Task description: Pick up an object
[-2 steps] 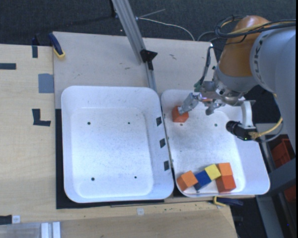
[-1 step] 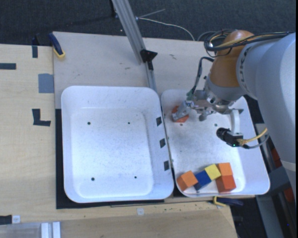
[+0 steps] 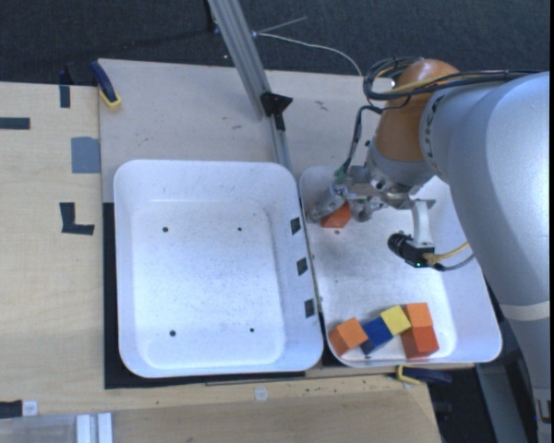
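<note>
Gripper (image 3: 343, 203) over right bin (image 3: 369, 257) — fingers closed on a small orange block (image 3: 336, 217), raised near the bin's far-left corner. Four smooth cubes (image 3: 388, 329) cluster at the near wall — pale wooden bench (image 3: 37, 247) beneath.

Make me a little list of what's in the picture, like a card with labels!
arm: grey with an orange band, over the right bin
gripper: low over the right bin's far end, an orange block at its tip
held or not: cannot tell
blocks in right bin's near end: orange cube, blue block, yellow cube, tall orange-red block
left bin: white, speckled inside
</note>
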Robot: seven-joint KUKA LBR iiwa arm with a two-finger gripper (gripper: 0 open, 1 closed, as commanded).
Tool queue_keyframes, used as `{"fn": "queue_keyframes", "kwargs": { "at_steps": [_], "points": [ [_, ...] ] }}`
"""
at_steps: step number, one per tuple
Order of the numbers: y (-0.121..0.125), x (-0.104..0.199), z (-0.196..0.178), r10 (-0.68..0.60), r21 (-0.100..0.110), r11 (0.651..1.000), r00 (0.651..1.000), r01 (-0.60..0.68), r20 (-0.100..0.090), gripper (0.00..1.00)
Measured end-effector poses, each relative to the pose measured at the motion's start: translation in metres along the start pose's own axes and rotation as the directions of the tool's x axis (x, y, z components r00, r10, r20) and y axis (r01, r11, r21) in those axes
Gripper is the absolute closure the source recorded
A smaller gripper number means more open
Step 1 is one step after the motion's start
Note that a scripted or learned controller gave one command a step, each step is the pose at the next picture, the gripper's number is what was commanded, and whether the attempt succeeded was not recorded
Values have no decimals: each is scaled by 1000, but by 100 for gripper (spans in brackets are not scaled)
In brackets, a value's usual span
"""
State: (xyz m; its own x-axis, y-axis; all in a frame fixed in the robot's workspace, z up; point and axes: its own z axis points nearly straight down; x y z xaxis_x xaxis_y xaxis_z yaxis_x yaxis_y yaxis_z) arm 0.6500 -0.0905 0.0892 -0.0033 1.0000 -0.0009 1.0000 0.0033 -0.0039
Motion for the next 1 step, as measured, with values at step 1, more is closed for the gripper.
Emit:
{"fn": "queue_keyframes", "kwargs": {
  "at_steps": [1],
  "points": [
    [7,-9,-3,1,-3,1000,1000,-1,-1,0]
  ]
}}
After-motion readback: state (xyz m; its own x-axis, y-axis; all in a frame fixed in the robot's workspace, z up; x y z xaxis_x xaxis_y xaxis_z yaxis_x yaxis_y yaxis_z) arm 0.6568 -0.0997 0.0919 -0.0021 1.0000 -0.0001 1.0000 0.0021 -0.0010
